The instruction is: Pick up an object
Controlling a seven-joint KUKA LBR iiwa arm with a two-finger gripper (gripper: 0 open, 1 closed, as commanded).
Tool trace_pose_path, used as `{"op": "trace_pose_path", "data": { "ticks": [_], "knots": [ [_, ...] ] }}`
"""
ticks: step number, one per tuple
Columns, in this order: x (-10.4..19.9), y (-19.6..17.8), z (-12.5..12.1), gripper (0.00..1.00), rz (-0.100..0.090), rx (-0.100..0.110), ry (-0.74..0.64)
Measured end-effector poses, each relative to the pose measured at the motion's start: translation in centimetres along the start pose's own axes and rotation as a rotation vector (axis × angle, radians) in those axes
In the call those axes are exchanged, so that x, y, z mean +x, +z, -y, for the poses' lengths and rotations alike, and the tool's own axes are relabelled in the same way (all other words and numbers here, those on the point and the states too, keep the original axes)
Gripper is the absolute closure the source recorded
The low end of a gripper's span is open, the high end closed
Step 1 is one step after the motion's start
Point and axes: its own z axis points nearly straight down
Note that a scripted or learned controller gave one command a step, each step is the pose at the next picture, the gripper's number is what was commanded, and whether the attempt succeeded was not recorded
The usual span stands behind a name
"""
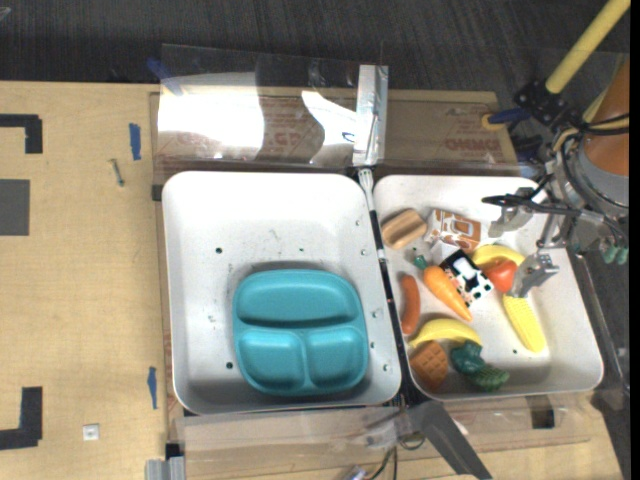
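The right bin (580, 363) holds several toy foods: a bread roll (403, 228), a small carton (456, 231), a carrot (443, 290), a black-and-white cow figure (468, 277), a red sausage (409, 304), a banana (445, 331), a corn cob (526, 325), a red tomato (501, 277) under a yellow piece (497, 256), and a green piece (480, 367). My gripper (523, 245) hangs over the bin's right part, just right of the yellow piece and tomato. Its fingers stand open and hold nothing.
In the left bin (190, 218) lies a teal divided tray (298, 330). A clear plastic sheet and a metal strip (368, 113) sit behind the bins. The wooden bench top (70, 268) stretches out to the left.
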Motion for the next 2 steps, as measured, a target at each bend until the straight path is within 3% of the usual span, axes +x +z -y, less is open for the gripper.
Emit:
{"op": "trace_pose_path", "data": {
  "ticks": [1,2],
  "knots": [
    [5.5,13.4,2.8,0.00,-0.007,-0.002,0.035],
    [3.9,15.8,-0.9,0.00,0.004,0.001,0.066]
  ]
}}
